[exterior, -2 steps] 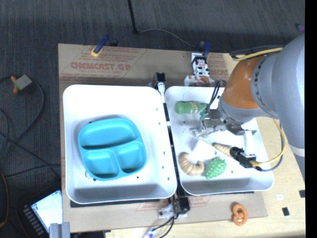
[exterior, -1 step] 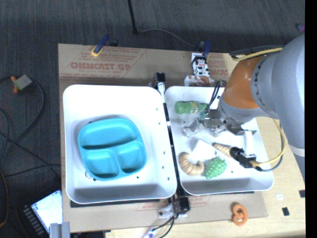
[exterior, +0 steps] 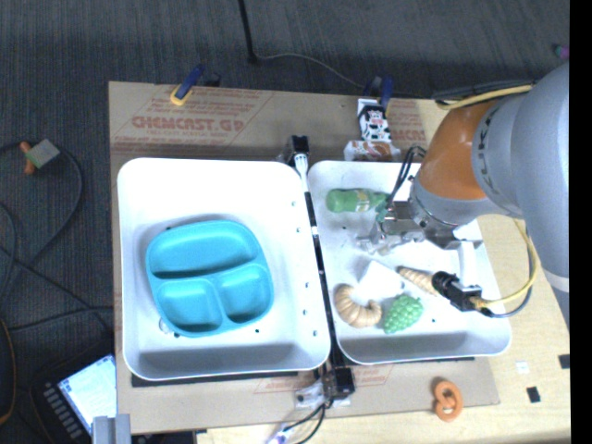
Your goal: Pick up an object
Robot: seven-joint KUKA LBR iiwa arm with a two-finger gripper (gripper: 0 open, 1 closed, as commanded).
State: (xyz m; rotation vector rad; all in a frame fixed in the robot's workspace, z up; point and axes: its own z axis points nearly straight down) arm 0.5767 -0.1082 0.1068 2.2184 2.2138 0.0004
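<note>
Two shallow white bins side by side on the tabletop point(exterior: 185, 118): left bin point(exterior: 139, 192) taken up by a blue divided tray point(exterior: 208, 276), right bin point(exterior: 490, 340) scattered with small toys. Grey arm point(exterior: 518, 146) reaching in from the right, orange band above the wrist, bent low over the far half of the right bin. Fingers point(exterior: 387, 232) down among the clutter, just near and right of a green bottle point(exterior: 351, 199); spread or pressed together, impossible to tell from this height.

Likeliest target, judged by closeness: the green bottle, lying on its side at the far left of the right bin, pale green, rounded, apparently smooth and so prone to rolling away. Other candidates toward the near side: a tan cone point(exterior: 418, 278), a curled tan pastry shape point(exterior: 356, 308) and a bumpy green grape cluster point(exterior: 403, 313), the last two touching or almost so.

Nothing visibly held, so grasp judged not yet made. To do it well: centre over one item only, straddle the bottle across its narrow width rather than along its length, close squarely to stop it squirting sideways, lift straight up, and stay off the bin's left wall and the divider between bins.
</note>
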